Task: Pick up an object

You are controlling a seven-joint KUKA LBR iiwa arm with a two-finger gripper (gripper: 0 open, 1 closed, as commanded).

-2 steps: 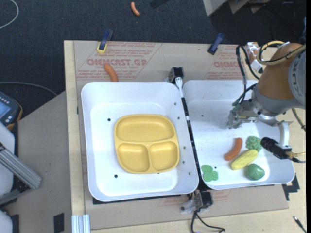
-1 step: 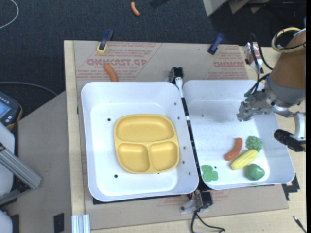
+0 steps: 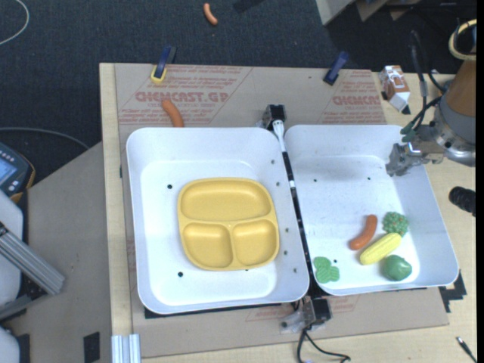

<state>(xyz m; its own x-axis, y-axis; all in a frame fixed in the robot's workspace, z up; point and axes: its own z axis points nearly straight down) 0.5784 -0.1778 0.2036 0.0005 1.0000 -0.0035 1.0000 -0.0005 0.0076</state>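
Observation:
The right bin (image 3: 344,165) holds several toy foods in its near half: an orange sausage (image 3: 364,232), a yellow corn cob (image 3: 380,248), a broccoli floret (image 3: 395,222), a green pepper (image 3: 396,267) and a flat green leafy piece (image 3: 326,270). My gripper (image 3: 401,159) hangs over the far right part of this bin, well behind the foods and apart from them. I see nothing carried under it.
In the left bin (image 3: 147,203) lies a yellow three-compartment plate (image 3: 227,224). An orange sausage (image 3: 173,113) rests on the board behind the left bin. Blue clamps (image 3: 161,65) (image 3: 335,68) grip the board's far edge. Cables run between the bins.

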